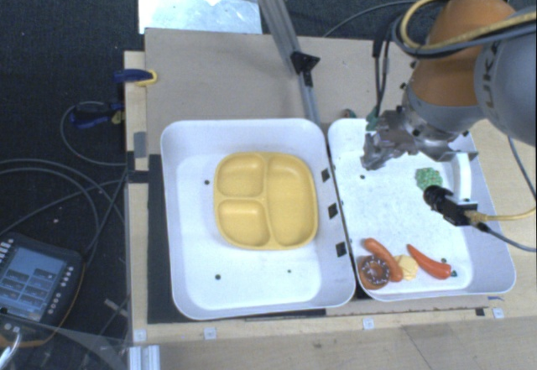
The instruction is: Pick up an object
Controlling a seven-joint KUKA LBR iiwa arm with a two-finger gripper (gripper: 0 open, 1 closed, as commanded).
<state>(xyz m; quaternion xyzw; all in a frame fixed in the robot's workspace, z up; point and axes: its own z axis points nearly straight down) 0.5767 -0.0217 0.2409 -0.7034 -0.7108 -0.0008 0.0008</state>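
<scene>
At the near end of your right bin (503,272) lie a brown donut (373,272), a red sausage (379,252), a small yellow piece (409,266) and an orange-red carrot (429,262); a green piece (428,178) sits farther back. The gripper (375,154) hangs over that bin's far left part, its grip impossible to judge. A yellow tray (267,199) sits in your left bin (189,217).

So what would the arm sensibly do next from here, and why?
Probably swing the end effector toward the near end of the right bin and lower it. It hangs over the bin's far end with nothing seen between its fingers, while the toy foods, a donut, a sausage and a carrot-like piece, lie clustered near the front corner.
</scene>
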